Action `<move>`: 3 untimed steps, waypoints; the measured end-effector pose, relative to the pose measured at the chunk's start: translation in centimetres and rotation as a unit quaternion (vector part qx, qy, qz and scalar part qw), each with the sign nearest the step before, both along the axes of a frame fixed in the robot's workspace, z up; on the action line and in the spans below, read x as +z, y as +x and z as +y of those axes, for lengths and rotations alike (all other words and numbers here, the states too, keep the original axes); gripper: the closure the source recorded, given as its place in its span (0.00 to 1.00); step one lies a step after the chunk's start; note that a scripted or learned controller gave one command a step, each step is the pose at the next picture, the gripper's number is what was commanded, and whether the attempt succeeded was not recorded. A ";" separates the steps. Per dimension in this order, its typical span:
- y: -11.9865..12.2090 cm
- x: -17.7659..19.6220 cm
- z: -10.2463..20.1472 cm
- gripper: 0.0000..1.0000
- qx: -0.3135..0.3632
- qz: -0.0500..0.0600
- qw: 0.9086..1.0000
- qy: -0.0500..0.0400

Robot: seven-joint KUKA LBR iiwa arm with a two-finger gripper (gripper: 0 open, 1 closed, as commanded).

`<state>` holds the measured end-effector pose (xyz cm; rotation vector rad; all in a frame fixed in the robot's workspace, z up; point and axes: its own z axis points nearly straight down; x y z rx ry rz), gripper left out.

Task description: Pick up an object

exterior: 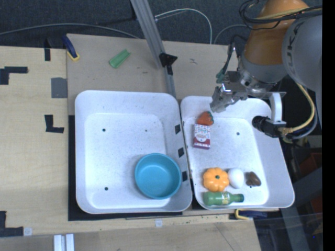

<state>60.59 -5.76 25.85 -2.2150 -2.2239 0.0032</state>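
Right bin (272,184), white speckled plastic, shallow:
- orange-red rounded item (205,118), far end, just below end effector (220,102)
- red-and-white carton (202,136), flat, rectangular
- orange pumpkin (215,179), ribbed
- white egg (236,178), smooth
- brown lump (253,179)
- green bottle (223,198), lying flat

Left bin (94,140): blue bowl (157,175), round.

End effector: grip state cannot be told; nothing seen between it.

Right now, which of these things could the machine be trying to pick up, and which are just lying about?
Candidates, in the right bin:
strawberry-like toy under the pincer
red carton
pumpkin
white egg
brown lump
green bottle

Lying about:
blue bowl
green block
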 end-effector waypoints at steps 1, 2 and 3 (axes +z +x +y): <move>-1.6 -0.3 4.0 1.00 0.000 0.000 1.000 0.000; -4.1 -0.2 9.0 1.00 0.001 0.000 1.000 0.000; -5.4 -1.6 14.8 1.00 0.002 0.000 1.000 0.000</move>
